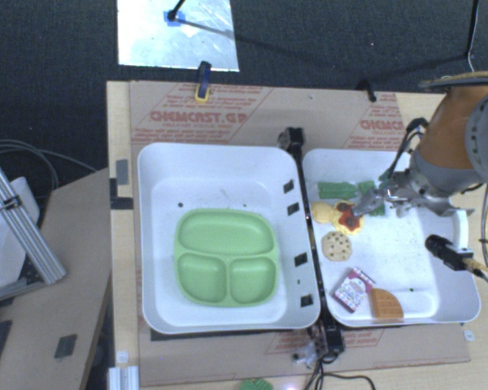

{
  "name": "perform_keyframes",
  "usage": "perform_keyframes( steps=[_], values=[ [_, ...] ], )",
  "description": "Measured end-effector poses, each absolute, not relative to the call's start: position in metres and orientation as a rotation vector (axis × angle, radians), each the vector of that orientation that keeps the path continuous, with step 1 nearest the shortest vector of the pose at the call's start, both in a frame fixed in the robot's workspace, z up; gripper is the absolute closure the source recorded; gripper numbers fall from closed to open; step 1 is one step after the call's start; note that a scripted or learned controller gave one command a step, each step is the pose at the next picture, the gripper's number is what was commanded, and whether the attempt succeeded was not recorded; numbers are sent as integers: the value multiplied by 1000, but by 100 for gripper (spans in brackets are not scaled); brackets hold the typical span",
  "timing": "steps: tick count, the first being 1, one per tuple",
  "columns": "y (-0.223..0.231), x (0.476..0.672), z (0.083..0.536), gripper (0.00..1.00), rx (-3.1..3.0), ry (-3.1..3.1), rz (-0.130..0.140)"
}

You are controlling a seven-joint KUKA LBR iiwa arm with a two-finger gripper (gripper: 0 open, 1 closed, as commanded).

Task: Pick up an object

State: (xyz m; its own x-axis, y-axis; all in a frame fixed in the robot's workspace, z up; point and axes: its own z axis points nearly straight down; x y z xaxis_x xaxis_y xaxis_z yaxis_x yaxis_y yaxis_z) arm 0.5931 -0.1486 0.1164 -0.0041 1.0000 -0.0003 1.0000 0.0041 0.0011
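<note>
Beside the green leafy toy (336, 189) in the right bin (439, 303), the gripper (366, 204) sits over a small red piece (347, 218), its tips too blurred to tell whether they grasp anything. Below that toy lie a yellow piece (322, 213), partly hidden, a cookie (336, 246), a pink packet (351, 289) and a toast slice (385, 305)

Green divided tray (225, 256) in left bin (159, 185); yellow clamp (202, 82) beyond.
</note>
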Motion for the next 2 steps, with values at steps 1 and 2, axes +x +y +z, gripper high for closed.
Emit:
perform_keyframes(
  steps=[1,2],
  values=[
    [-149,593,116,0,2216,2225,1],
    [-149,593,116,0,2216,2225,1]
  ],
)
